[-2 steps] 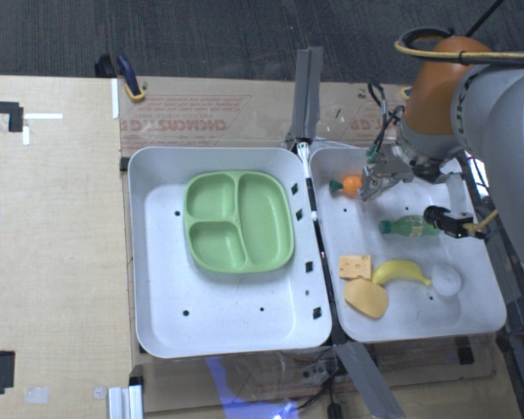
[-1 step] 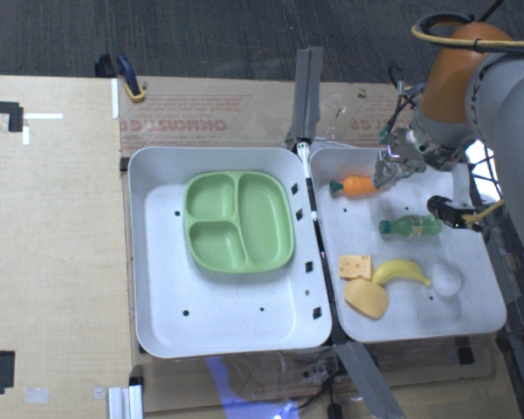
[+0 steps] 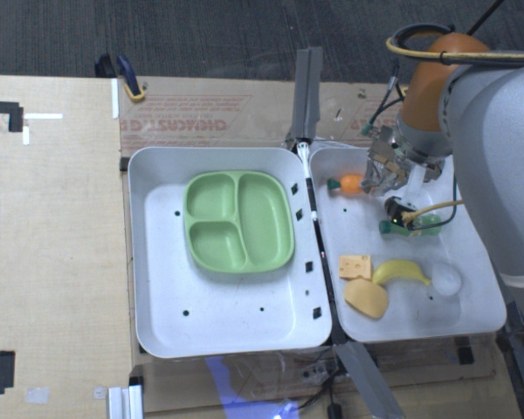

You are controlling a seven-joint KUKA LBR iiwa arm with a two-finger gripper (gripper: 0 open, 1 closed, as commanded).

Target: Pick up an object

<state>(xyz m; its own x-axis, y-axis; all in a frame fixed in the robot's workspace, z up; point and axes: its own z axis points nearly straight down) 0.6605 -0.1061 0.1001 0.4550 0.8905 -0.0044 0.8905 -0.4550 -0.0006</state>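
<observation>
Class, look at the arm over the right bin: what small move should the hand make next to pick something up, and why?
Probably lower the hand slightly onto the orange carrot. The carrot lies just beside it near the right bin's far end, closer than the banana or cheese.

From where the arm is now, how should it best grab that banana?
Probably from straight above, across the middle of the banana. It lies flat in the right bin, curving left to right, so pinching across its narrow width suits. Its left end sits near the cheese wedge, so the middle is freer.
</observation>
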